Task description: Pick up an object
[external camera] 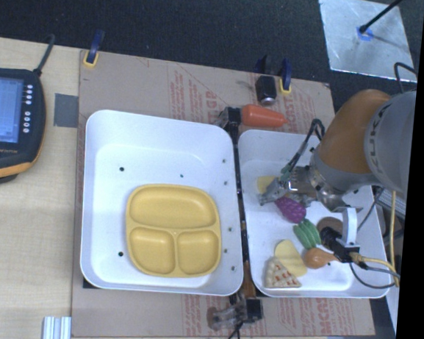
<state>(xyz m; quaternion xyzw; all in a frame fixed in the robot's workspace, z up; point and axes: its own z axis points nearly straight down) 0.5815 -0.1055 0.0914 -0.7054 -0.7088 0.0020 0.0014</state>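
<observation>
Gripper (pixel 282 191) low in right bin (pixel 255 228); finger state: cannot tell. Purple grapes (pixel 291 208) lie just beside it, toward lower right. Yellow piece (pixel 266 183) just left.

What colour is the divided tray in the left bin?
Pale yellow, seen in the camera view: the divided tray.

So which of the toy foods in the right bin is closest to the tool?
The purple grapes, lying right beside the tool; the green piece lies farther off.
</observation>
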